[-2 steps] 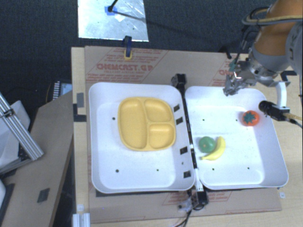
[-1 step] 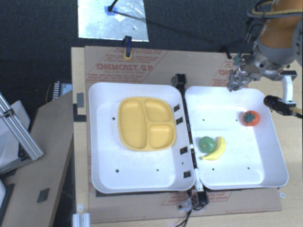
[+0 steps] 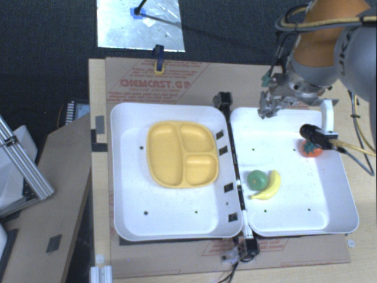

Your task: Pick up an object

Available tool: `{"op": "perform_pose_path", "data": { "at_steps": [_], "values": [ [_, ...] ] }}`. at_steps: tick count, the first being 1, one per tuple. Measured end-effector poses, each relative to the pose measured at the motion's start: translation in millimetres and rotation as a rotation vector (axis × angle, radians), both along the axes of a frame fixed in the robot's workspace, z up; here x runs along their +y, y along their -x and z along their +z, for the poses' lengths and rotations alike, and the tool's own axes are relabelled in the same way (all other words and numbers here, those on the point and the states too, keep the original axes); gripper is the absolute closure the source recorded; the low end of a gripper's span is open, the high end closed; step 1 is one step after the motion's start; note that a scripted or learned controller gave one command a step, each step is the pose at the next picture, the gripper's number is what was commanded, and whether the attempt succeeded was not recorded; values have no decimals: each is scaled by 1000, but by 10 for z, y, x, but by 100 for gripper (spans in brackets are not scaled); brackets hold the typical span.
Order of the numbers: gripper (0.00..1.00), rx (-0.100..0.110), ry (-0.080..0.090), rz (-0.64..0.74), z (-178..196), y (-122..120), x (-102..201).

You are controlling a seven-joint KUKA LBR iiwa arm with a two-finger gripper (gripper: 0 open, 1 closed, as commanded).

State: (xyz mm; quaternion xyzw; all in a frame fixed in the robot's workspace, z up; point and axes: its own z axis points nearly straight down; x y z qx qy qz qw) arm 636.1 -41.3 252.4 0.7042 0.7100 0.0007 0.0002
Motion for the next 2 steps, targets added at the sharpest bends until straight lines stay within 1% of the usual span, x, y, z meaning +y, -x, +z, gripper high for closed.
{"op": "perform_pose_path", "data": {
  "at_steps": [2],
  "values": [
    [100,1,-1,2,-287,73,1092]
  ]
}}
